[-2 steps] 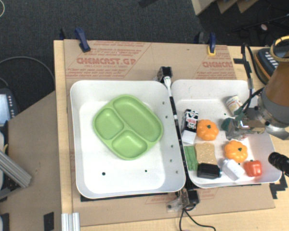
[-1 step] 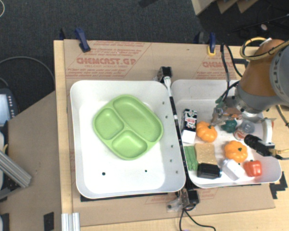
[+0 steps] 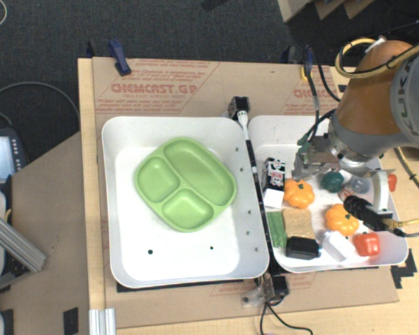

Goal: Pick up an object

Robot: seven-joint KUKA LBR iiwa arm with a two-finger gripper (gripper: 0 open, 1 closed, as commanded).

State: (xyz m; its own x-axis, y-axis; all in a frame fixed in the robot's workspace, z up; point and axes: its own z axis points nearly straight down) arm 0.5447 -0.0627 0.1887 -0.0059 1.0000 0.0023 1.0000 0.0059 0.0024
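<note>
The right bin (image 3: pixel 398 260) holds a crowded jumble of small things, any of which could be the object to lift: a small orange pumpkin (image 3: pixel 298 193) near the middle, a second orange pumpkin (image 3: pixel 343 220) just to its right, a teal round piece (image 3: pixel 332 181) close under the wrist, a red block (image 3: pixel 367 243) by the near right corner, a tan square sponge-like slab (image 3: pixel 298 222), a green strip (image 3: pixel 276 229) along the left wall, a black flat object (image 3: pixel 302 248) at the near edge, a white block (image 3: pixel 335 246) beside it, and a black-and-white printed carton (image 3: pixel 275 172) whose print is too small to read. The gripper (image 3: pixel 320 160) hangs low over the far middle of this bin, just beyond the first pumpkin and the teal piece; the wrist hides its fingers, so how they stand cannot be told, and nothing can be seen between them. The grey arm with its orange band (image 3: pixel 373 75) covers the bin's far right part. The left bin (image 3: pixel 119 208) carries a light green divided plate (image 3: pixel 185 183) with wide bare floor around it. The brown board (image 3: pixel 153 82) beneath bears red print reading "CHEMCAST.G", repeated in part at the right.
</note>
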